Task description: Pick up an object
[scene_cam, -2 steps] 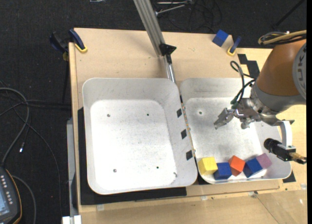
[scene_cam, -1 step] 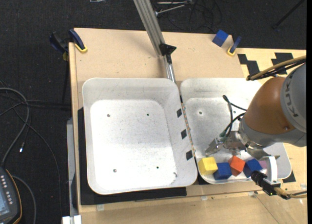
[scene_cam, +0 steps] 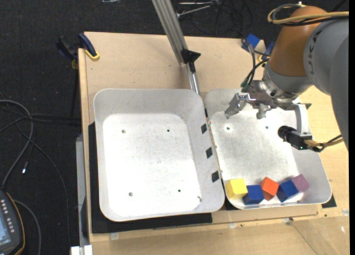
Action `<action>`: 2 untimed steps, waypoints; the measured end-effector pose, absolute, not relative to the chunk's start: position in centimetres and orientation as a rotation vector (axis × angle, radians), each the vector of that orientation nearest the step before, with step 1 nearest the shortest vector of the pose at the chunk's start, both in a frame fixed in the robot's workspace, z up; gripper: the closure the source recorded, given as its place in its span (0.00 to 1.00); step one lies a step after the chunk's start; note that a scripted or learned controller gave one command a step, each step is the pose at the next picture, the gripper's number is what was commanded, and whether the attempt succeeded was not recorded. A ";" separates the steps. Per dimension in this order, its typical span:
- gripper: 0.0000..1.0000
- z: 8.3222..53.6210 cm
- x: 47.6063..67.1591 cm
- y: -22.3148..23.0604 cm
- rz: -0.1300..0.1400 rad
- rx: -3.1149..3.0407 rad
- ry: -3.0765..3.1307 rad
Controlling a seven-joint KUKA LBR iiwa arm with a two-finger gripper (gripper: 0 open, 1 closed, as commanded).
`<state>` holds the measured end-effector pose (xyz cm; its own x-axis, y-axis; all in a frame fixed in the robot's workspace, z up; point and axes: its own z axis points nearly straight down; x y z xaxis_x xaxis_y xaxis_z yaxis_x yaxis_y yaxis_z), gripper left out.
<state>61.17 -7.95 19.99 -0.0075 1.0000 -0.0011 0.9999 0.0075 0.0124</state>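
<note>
Task barely begun: two-finger metal claw [scene_cam: 247,107] seen spread and empty above the right shallow white bin [scene_cam: 315,162]; small coloured cubes, yellow cube [scene_cam: 236,187] included, left ungrasped along its near edge.

Matt white plastic bins [scene_cam: 111,104] sit on a smooth wooden bench [scene_cam: 138,60].

Wooden bench [scene_cam: 138,62] bearing two white bins: left bin [scene_cam: 111,104], right bin [scene_cam: 219,101] (touching along one edge). Slanted metal pole [scene_cam: 166,18]; clamp [scene_cam: 83,46] at the bench corner; black cables [scene_cam: 22,132] on dark floor.
</note>
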 end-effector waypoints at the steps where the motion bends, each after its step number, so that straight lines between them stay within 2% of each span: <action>1: 0.00 10.0 56.3 -10.5 -0.011 2.232 2.222; 2: 0.00 9.5 51.7 -11.7 -0.002 2.226 2.218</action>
